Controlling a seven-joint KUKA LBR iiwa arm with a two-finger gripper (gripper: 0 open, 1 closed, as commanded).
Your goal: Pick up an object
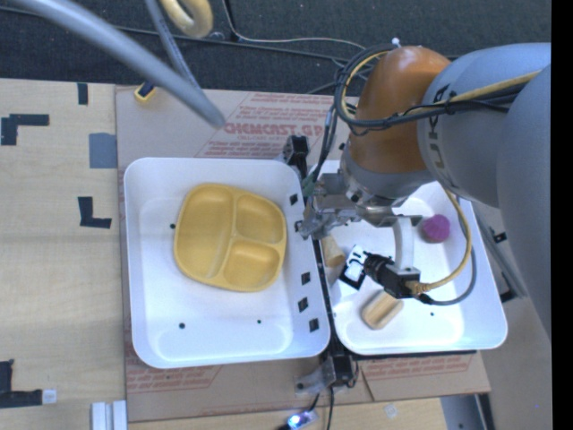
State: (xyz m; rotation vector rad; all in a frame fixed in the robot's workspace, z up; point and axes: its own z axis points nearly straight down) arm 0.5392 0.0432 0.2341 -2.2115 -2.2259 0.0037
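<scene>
Camera view has your gripper point(322, 222) low over the left edge of the right bin point(483, 330), right by the wall it shares with the left bin point(143, 267). You can't tell from here whether it's open or closed.

The closest candidate looks like the small tan piece point(333, 254), just on the near side of the gripper and hugging that wall. Nearer again and a bit right sits a tan block point(380, 310), long axis running near-left to far-right. The purple ball point(436, 228) is off to the right, apart from both. The yellow divided plate point(231, 237) lies flat in the left bin.

I'd guess the tan piece is your shortest move, though sitting so tight to the wall could spoil the grab.
</scene>
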